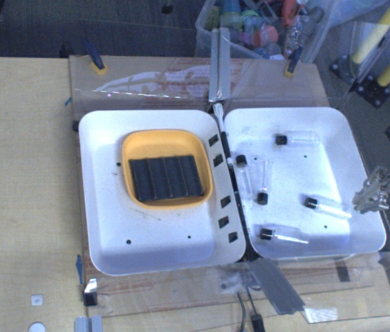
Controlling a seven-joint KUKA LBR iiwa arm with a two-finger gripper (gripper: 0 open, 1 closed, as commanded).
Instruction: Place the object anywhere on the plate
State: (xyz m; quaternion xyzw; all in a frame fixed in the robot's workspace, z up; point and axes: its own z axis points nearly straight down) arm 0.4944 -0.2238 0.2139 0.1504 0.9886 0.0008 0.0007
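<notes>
Your claw hangs at the right bin's right rim; I cannot tell its state. Clear black-capped vials lie in that bin, well apart from the yellow plate.

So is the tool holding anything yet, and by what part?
Nothing is held: the tool sits at the right bin's right rim, apart from the clear vials.

Wooden bench bears two white bins.
</notes>
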